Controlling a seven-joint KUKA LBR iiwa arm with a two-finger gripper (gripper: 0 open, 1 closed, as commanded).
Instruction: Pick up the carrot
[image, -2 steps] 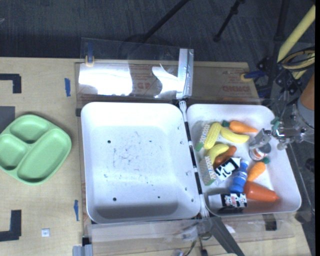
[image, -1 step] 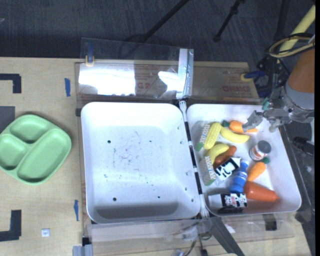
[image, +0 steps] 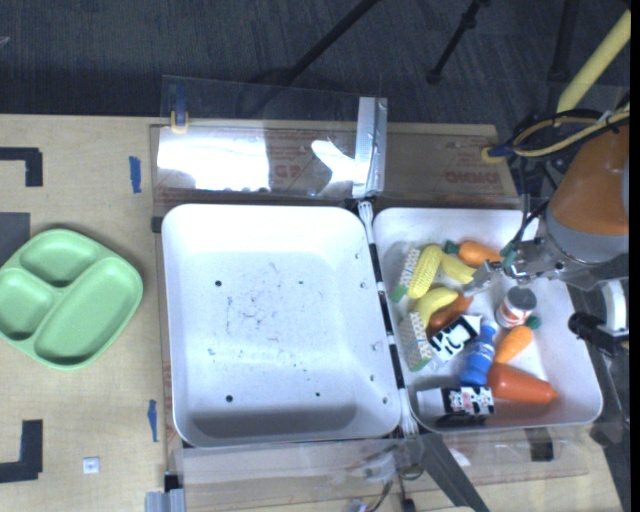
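**Mara:** Start with the bench in the camera view. What did it look like?

**Jon:** A pale wooden benchtop (image: 80, 160) with black corner marks and small blue tape strips. Behind it was dark carpeted floor (image: 200, 40), crossed by thin black stand legs. A green divided plate (image: 66, 297) sat on the far left, well apart from the bins. A clear plastic sheet (image: 260, 150) stood behind the left bin.

**Mara:** And the bins themselves?

**Jon:** The left bin (image: 270, 310) was white with faint scuffs and a few dark dots. The right bin (image: 580, 400) held a heap of toy food: a corn cob (image: 424, 267), a banana (image: 437, 302), a blue bottle (image: 479, 360), a black-and-white toy cow (image: 468, 401) and a large orange-red piece (image: 518, 385) near the front.

**Mara:** Where was the carrot?

**Jon:** The carrot (image: 513, 341) lay in the right bin, toward its right side, just above the orange-red piece and beside the blue bottle. It was short and bright orange, with a small green tip pointing up and right, lying at a slant.

**Mara:** And the arm?

**Jon:** It reached in from the right, its orange band (image: 595, 190) above the bin's edge. The gripper (image: 500, 268) hung low over the back of the heap, near the corn and a small orange item (image: 478, 252), apart from the carrot. I couldn't tell how wide its jaws stood, or whether anything sat between them.
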